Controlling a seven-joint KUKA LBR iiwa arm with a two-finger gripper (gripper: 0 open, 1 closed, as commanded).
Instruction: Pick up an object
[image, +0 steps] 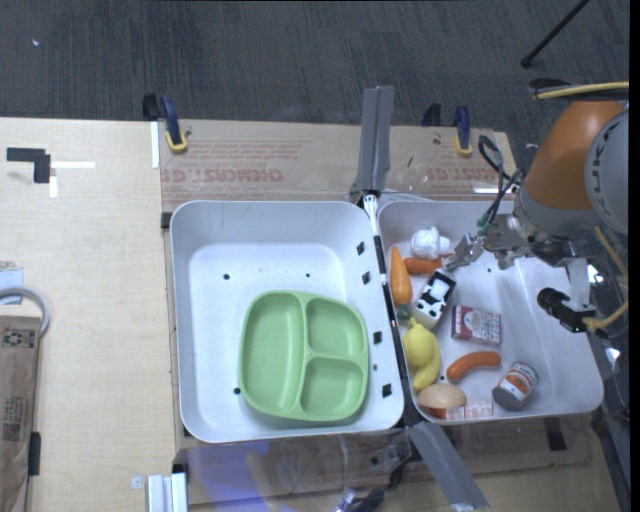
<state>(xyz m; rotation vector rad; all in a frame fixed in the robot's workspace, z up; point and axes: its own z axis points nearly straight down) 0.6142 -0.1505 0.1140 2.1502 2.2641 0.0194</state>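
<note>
So in the camera view the arm comes in from the right over the right bin (590, 395), and the gripper (468, 250) sits low near the bin's upper middle. Honestly can't tell what state it's in, it's too small and dark against the clutter, and I don't see anything clearly in its grip.

The pickable stuff is all packed in the right bin: a white lumpy toy (428, 241) just left of the gripper, an orange carrot (400, 276), a black-and-white cow toy (433, 296) right below the tip, a red box (476, 324), a banana (421, 354), a sausage (472, 364) and a small can (515, 385). The left bin (200, 300) has a green divided plate (303, 355).

My worry: things are so crowded up there that closing could nudge the cow or white toy sideways, or pinch two things at once and drop both.
</note>
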